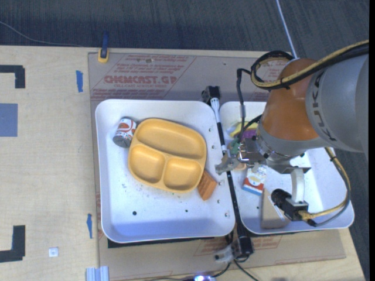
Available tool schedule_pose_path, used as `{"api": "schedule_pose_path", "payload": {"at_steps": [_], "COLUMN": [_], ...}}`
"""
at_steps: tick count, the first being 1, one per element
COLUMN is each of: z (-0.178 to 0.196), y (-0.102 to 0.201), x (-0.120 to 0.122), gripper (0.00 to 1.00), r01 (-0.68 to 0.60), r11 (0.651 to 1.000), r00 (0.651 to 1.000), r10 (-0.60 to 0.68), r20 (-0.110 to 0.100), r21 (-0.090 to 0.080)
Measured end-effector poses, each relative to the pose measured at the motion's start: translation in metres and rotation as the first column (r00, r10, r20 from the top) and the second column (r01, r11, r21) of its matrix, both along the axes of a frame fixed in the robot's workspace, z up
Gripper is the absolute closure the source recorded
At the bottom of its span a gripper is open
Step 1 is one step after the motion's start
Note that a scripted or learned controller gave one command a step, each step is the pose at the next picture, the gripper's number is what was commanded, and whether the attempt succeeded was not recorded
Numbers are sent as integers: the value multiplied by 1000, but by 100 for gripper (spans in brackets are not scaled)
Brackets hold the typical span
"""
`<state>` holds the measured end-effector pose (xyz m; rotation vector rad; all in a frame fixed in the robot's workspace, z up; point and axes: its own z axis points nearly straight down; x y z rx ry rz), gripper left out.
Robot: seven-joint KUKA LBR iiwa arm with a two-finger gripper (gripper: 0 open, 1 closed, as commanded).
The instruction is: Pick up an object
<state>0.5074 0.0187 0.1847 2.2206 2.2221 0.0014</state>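
Pincer [249, 157] sits low in the right bin [340, 206], just right of centre frame; whether it is parted or clamped cannot be told. A small red-white-blue carton [254, 184] lies just below it, the nearest candidate for pickup.

Risk: the pincer is close to the wall between the bins, so a descent could strike the rim or nudge the carton aside.

Left bin [111, 204] holds a yellow divided tray [167, 155], a can [123, 132] and a brown block [207, 187].

Board [140, 78] lettering at upper frame appears to read "CHEMCAST GP"; the arm [345, 107] shows part of "KUKA".
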Motion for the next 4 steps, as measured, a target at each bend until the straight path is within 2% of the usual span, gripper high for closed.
{"api": "schedule_pose_path", "payload": {"at_steps": [3,4], "z": [0,-45], "y": [0,45], "x": [0,9], "gripper": [0,0], "r01": [0,9], "r11": [1000,1000], "r00": [1000,1000], "r10": [0,-9], "r20": [0,8], "r21": [0,-13]}}
